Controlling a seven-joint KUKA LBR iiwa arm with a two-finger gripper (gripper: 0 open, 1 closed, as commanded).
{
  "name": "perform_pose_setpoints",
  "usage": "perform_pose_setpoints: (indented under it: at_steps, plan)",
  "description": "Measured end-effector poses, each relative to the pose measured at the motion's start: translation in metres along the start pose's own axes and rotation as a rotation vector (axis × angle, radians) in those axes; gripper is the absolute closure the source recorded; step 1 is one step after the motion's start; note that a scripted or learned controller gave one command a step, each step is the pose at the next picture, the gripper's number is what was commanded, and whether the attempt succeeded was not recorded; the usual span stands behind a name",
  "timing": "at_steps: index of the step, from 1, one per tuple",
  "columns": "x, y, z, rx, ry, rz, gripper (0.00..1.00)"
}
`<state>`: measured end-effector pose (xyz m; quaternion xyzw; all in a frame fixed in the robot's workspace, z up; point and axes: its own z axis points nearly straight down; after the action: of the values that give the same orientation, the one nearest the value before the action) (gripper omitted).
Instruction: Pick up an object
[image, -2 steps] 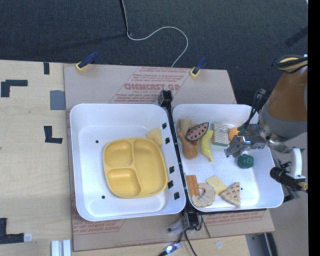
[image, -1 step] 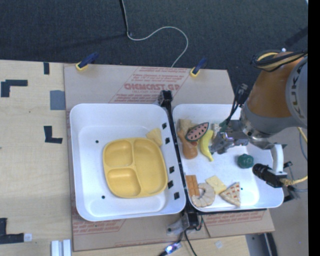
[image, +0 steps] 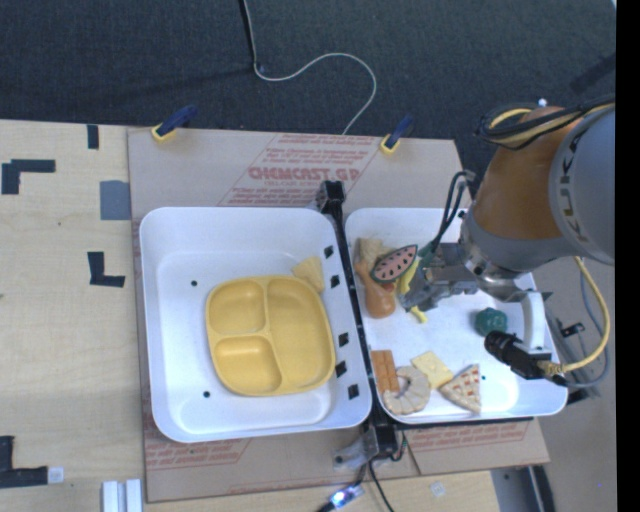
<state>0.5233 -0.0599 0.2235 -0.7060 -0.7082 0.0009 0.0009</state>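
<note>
A robotics lab, by the look of it: a grey-and-orange arm (image: 540, 190) at three o'clock over two white bins (image: 160, 300) clamped to cardboard (image: 300, 170), a loose cable (image: 310, 70) at twelve o'clock, black tape marks (image: 100, 268) at nine.

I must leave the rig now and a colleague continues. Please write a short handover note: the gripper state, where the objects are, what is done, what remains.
Gripper: low in the right bin, beside the watermelon slice; nothing is seen between its fingers.
Right bin: watermelon slice and an orange-brown piece near the divider; green object further right; cracker strip, ring-shaped piece, yellow square and pizza slice along the front.
Left bin: yellow divided plate, with a pale yellow wedge at its back corner.
Done: arm has reached the objects. Left: grasp one and lift it.
</note>
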Motion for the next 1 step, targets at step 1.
perform_pose_setpoints:
  at_steps: [1]
  plan:
    - [-0.0138,-0.0002,-0.0078,-0.001,0.0,0.003,1.0]
